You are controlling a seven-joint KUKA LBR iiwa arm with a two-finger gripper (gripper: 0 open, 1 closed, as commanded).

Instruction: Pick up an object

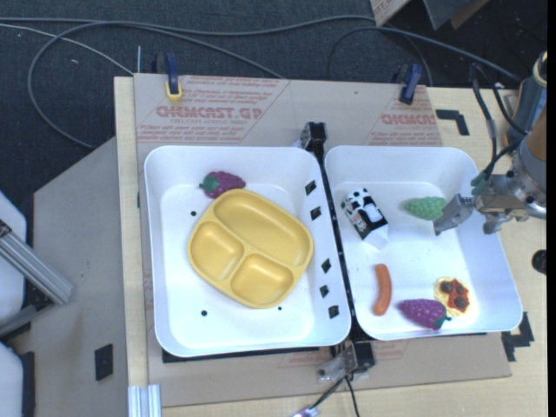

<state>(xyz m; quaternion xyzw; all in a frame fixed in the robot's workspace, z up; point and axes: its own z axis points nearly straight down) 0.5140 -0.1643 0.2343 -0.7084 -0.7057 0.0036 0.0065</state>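
Note:
My gripper (473,219) hangs over the right side of the right bin (408,159), open, with nothing between its fingers. One grey fingertip (448,216) lies just right of a green leafy toy (425,207). Further left a black-and-white carton (365,215) lies tilted. An orange sausage (381,288), a purple grape bunch (423,313) and a small yellow-and-red piece (453,294) sit near the bin's front edge, below the gripper.
The left bin (165,233) holds a yellow divided plate (250,247) and a second purple grape bunch (223,182) at its back. A black divider with clips (324,233) runs between the bins. Cables cross the dark floor behind the bench.

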